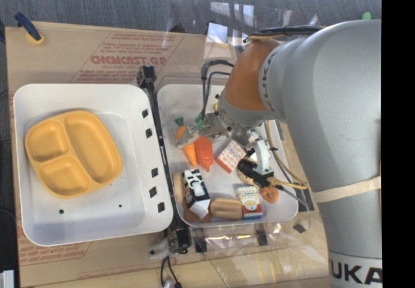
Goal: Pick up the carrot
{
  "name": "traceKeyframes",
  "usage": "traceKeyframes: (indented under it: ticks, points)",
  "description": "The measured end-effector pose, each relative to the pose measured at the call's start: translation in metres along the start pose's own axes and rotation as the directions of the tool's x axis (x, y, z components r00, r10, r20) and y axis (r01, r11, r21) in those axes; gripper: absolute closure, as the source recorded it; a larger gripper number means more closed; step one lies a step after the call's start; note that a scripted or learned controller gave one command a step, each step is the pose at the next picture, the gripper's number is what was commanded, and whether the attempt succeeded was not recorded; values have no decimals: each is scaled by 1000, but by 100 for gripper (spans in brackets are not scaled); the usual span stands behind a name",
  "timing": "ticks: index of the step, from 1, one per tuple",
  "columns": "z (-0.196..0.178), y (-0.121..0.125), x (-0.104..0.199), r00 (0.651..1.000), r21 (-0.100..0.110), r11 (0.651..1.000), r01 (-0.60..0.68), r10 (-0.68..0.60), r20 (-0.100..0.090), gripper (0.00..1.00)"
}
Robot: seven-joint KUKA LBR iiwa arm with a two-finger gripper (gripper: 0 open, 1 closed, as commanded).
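The carrot [189, 152], a small orange piece with a green top, is seen in the left part of the right bin [170, 106], lying aslant with its green end toward the far side. Touching it on the right is a red-orange bottle-shaped toy [205, 152]. Just to the right of that, a red-and-white patterned packet [229, 156] is found, and nearer the viewer a black-and-white carton [195, 188], a tan bread roll [225, 208] and a small printed box [248, 199] are gathered along the near wall.

The gripper [202, 126] is held just beyond the carrot's far end, under the orange band of the arm [324, 105]. Whether the fingers are spread or pressed together cannot be told, as they are masked by the wrist and cables.

The step in hand is judged to be the descent onto the carrot. It would be done well if the grip were centred on the carrot's body and kept to its left side, so that the bottle-shaped toy is not caught too.

In the left bin [26, 105] a yellow divided plate [71, 150] is resting, well apart.
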State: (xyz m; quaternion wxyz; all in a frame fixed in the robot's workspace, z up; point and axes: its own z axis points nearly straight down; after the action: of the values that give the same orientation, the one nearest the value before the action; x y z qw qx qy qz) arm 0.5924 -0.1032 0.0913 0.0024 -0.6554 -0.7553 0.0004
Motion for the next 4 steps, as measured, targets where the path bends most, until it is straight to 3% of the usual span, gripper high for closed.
traceKeyframes:
  ticks: [1,2,3,4]
  points:
    - [-10,0,0,1000,2,1000,5,-5,1,100]
    - [-102,1,82,983,-7,983,-182,182,0,100]
    - [-168,81,139,946,-8,946,-325,325,-1,100]
    - [-136,76,92,869,3,869,-495,495,4,100]
